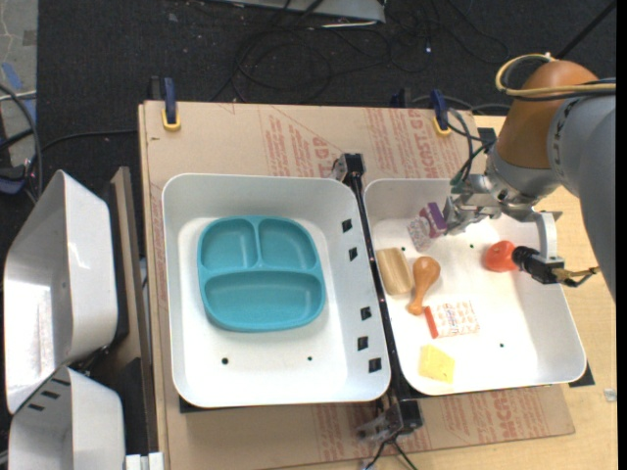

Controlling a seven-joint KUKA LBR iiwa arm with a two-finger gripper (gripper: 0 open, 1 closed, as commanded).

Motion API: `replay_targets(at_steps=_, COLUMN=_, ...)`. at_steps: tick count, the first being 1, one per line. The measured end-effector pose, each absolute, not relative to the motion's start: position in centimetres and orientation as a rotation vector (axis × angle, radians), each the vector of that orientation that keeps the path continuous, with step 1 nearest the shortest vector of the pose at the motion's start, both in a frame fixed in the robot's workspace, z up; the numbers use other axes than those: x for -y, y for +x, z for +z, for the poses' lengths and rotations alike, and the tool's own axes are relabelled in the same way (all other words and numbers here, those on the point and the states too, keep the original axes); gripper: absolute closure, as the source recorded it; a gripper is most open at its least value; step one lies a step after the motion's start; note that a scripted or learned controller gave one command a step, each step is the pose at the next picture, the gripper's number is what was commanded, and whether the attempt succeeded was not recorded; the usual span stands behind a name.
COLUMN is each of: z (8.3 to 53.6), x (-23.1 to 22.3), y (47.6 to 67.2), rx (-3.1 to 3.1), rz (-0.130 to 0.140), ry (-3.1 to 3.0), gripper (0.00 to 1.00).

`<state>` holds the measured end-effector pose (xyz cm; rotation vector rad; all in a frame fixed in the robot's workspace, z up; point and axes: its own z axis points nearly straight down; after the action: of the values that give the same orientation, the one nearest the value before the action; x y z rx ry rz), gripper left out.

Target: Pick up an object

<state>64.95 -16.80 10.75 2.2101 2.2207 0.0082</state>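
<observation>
The right bin (549, 346) holds several small objects. A clear and purple item (425, 226) lies at the back left, with my gripper (457, 211) low over the bin just to its right, touching or nearly touching it. In front of them lie a tan block (394, 270) and an orange-tan drumstick shape (424, 280). A red object (501, 256) sits right of the gripper. A white packet with red print (454, 318) and a yellow piece (437, 364) lie toward the front.
The left bin (186, 360) holds a teal divided plate (261, 271). A black divider with clips (370, 292) runs between the bins. The grey arm with its orange band (534, 116) hangs over the right bin's back right corner.
</observation>
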Motion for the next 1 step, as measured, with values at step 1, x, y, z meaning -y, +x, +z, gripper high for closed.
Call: replay_targets(at_steps=1, z=15.83, x=16.18, y=64.23, rx=-2.223, rz=0.003, ry=2.216, gripper=1.00)
